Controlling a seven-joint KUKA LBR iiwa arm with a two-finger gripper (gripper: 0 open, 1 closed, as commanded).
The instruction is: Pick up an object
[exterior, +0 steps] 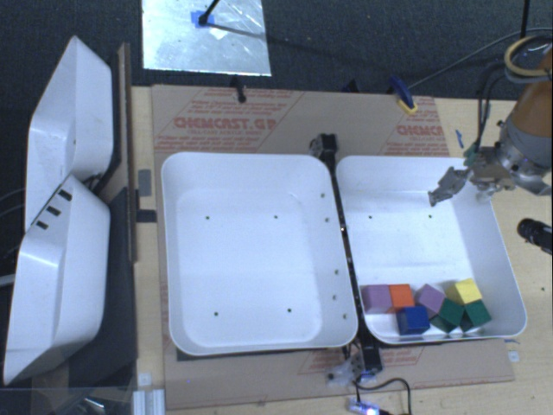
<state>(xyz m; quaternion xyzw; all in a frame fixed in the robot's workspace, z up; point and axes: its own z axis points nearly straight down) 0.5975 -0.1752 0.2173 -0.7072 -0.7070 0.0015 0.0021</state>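
1. The blocks sit huddled in the near corner of the right bin point(484, 223), hard against its front wall: a purple block point(376, 297), an orange block point(401, 295), a blue block point(414, 319), a lilac block point(429, 298), two green blocks point(449, 314) and a yellow block point(467, 290). They touch one another, probably because the bin floor slopes them together there.
2. The gripper point(449, 186) hangs over the far right part of the right bin, well apart from the cluster, with nothing between its fingers; whether the claw is apart or together I cannot tell, as it is too small and blurred.
3. Room for moving: the middle and far floor of the right bin is bare, so the descent path toward the blocks looks unobstructed.
4. Edges: the front wall and the rounded corner crowd the green and yellow blocks, leaving little finger room there. The purple and orange blocks, on the side facing the bin's open floor, look easier to approach.
5. The left bin point(251, 249) lies just beside the right bin, sharing a central divider.
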